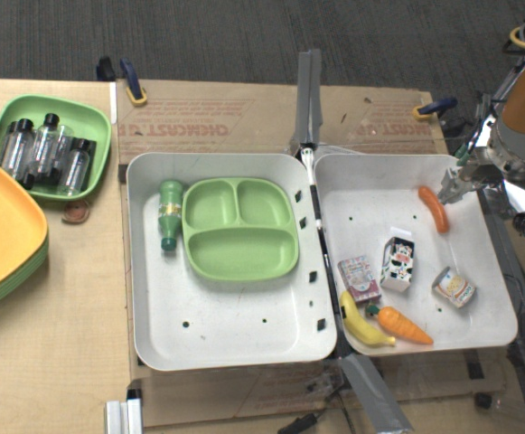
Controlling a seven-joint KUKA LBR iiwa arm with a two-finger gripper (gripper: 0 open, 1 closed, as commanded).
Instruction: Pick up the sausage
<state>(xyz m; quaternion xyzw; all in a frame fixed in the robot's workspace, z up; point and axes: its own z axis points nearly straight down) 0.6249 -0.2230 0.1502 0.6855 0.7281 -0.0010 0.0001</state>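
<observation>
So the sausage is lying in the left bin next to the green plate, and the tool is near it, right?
Not quite: the camera view shows the sausage in the right bin, away from the green plate in the left bin. The tool is indeed near it.

Right edge cuts off the arm (522, 107), and the gripper (452, 186) is too small and blurred to read. Left edge slices the stacked orange plates (4, 233). The milk carton (398, 262) print is illegible.
</observation>
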